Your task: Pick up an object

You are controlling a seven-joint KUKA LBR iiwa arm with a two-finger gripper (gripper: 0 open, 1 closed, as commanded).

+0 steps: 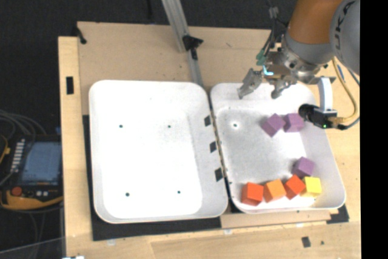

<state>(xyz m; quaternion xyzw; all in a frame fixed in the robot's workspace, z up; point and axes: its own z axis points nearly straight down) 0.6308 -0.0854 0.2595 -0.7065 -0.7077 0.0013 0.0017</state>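
My gripper (264,89) hangs open over the far edge of the right bin (242,148), its two grey fingers spread with nothing between them. Two purple blocks (274,124) (294,122) lie side by side in the bin just below and to the right of the gripper. A third purple block (304,166) sits nearer the front. Along the front wall runs a row of blocks: red-orange (252,193), orange (274,190), red (294,185) and yellow (313,185).
The left bin (151,148) sits beside the right one, with black clips (212,145) along the seam. A slanted metal rod (176,9) rises behind the bins. A black cable connector (315,115) hangs over the right bin's right side.
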